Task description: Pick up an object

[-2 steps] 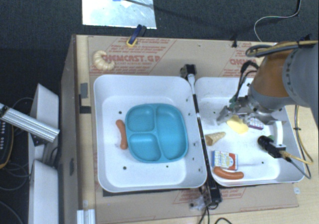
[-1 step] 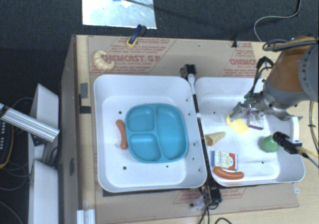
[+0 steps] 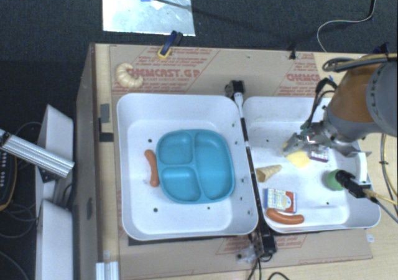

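My gripper (image 3: 300, 146) hangs over the middle of the right bin (image 3: 292, 117), just above a yellow block (image 3: 299, 159). Nothing shows between it and the block that I can make out. A tan wedge (image 3: 268, 173) lies to the left of the block. A small carton with a red and blue label (image 3: 280, 199) sits near the bin's front, with an orange sausage (image 3: 285, 216) in front of it. A green round piece (image 3: 334, 180) rests at the right, beside a black part of the arm.
The left bin (image 3: 134, 148) holds a blue divided plate (image 3: 194, 165) and a second orange sausage (image 3: 152, 168) at the plate's left. A cream ring-shaped item (image 3: 129, 74) lies on the cardboard behind the bins. Cables run at the right edge.
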Controlling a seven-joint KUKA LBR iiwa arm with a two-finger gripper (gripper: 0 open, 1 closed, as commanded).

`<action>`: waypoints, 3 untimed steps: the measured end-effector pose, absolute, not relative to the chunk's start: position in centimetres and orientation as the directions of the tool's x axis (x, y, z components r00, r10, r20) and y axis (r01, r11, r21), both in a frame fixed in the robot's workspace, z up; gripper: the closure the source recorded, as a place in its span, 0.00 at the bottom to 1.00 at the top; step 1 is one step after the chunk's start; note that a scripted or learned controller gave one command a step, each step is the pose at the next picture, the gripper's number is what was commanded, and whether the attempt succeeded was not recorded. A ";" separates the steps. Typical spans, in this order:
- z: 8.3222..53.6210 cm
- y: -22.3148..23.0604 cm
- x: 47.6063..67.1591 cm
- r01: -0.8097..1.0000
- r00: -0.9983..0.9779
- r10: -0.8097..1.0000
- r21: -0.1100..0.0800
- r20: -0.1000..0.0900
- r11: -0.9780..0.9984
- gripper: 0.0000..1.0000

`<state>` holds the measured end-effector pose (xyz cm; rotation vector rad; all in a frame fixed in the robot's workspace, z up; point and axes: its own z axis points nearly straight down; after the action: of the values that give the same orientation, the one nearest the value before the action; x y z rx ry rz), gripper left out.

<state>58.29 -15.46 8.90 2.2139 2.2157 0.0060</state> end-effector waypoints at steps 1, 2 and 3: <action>9.0 -14.1 57.2 1.000 -0.002 1.000 0.019 -0.009 0.002 0.00; 10.1 -14.2 57.3 1.000 -0.002 1.000 0.022 -0.011 0.002 1.00; 10.1 -14.1 57.3 1.000 -0.002 1.000 0.022 -0.010 0.003 0.00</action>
<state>57.33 -14.14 10.11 2.2028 2.2082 0.0125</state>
